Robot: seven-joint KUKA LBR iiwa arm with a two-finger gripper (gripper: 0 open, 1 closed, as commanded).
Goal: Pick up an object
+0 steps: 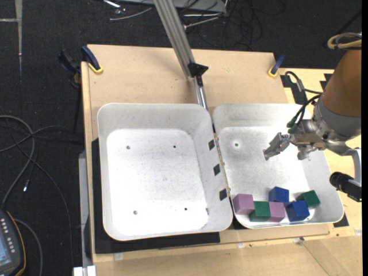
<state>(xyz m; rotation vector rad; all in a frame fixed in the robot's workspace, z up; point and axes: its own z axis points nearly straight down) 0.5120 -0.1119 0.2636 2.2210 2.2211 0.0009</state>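
Observation:
Several small blocks lie along the near edge of the right bin (247, 119): a purple block (244, 203), a green block (261, 210), a second purple block (277, 211), two blue blocks (279, 195) (298, 210) and another green block (311, 198). My gripper (289, 149) hangs over the middle of the right bin, above and behind the blocks. It is open, with nothing between its fingers. One finger (275, 147) points left toward the bin's centre.
The left bin (109, 154) sits beside the right one, with a raised divider (217, 160) where they meet. A metal pole (178, 36) slants in from the back. Clamps (92, 59) (277, 65) hold the board's far corners.

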